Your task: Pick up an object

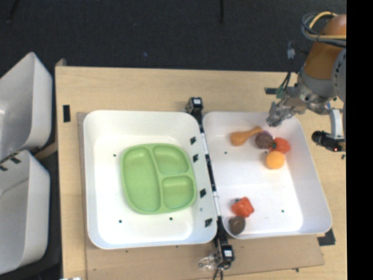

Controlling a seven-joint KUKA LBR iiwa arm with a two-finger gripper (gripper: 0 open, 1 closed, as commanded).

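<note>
Tan counter (70, 174) carries two white bins side by side. Left bin (99, 220) holds a green tray (157, 177). Right bin (303, 197) holds a gourd (245, 136), dark ball (264, 139), tomato (282, 145) and orange (275, 160) clustered near its far edge; a red pepper (242, 206) and brown lump (236, 225) sit near the front. Claw (276, 118) hangs over the far rim, just above the cluster, gripping nothing visible; its opening cannot be told.

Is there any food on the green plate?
No, it is empty. The green plate lies flat in the left bin, and all three of its sections show bare green. The toy foods are in the right bin.
</note>
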